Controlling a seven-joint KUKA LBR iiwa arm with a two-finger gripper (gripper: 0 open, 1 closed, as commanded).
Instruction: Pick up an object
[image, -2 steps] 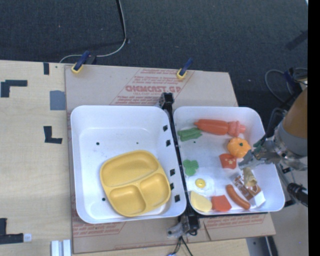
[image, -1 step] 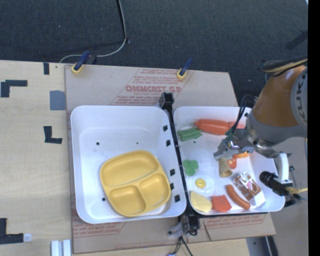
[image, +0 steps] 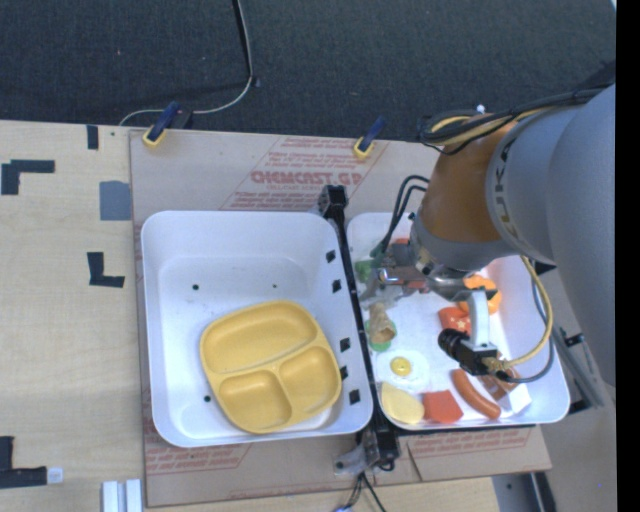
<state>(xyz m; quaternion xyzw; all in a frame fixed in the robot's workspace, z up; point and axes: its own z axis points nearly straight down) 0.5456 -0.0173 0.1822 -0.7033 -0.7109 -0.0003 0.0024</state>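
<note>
My gripper (image: 385, 283) reaches down into the upper left part of the right bin (image: 535, 405), close to the wall shared with the left bin. Just below it lies a small tan, lumpy toy (image: 381, 323). A green piece (image: 364, 268) peeks out beside the gripper, partly hidden by it. Further toward the front lie a fried egg (image: 402, 368), a pale yellow slice (image: 402, 405), a red block (image: 442, 406) and a sausage (image: 474, 393). Red and orange pieces (image: 455, 317) sit at the right, under the arm.
The left bin (image: 180, 250) holds a yellow divided plate (image: 270, 365). The grey arm with its orange band (image: 460, 195) covers the back of the right bin. A black cable part (image: 465, 350) hangs over the right bin's toys.
</note>
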